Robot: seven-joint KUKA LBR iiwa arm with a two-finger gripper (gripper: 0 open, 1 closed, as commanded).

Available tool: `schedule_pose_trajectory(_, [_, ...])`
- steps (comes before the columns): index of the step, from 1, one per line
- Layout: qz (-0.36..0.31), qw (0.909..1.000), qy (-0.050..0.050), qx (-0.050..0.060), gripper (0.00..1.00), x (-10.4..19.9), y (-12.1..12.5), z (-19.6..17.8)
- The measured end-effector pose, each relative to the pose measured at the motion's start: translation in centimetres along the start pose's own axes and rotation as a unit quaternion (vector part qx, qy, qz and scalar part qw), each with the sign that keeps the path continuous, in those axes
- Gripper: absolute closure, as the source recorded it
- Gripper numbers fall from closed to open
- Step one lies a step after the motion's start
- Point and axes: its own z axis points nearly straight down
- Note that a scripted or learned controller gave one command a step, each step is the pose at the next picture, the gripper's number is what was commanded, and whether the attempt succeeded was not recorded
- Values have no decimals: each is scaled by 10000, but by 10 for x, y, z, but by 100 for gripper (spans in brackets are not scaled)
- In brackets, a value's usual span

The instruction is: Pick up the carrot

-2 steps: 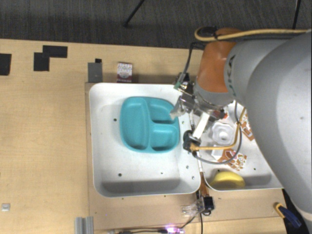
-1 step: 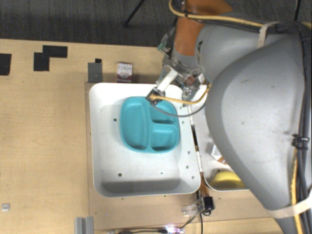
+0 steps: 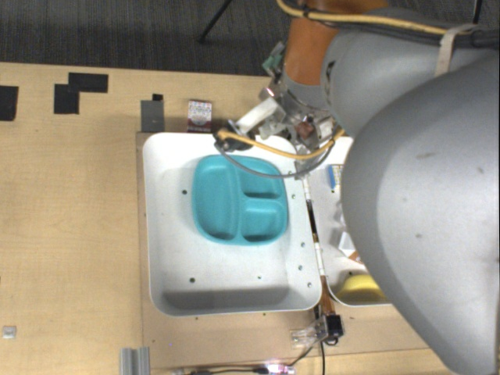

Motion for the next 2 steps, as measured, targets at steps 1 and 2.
schedule_pose_trajectory(1, [706,9975,5,5,0,-19,-48,-43])
schedule_pose_trajectory(2, [922,9957,70,5,0,-68,-84,-182])
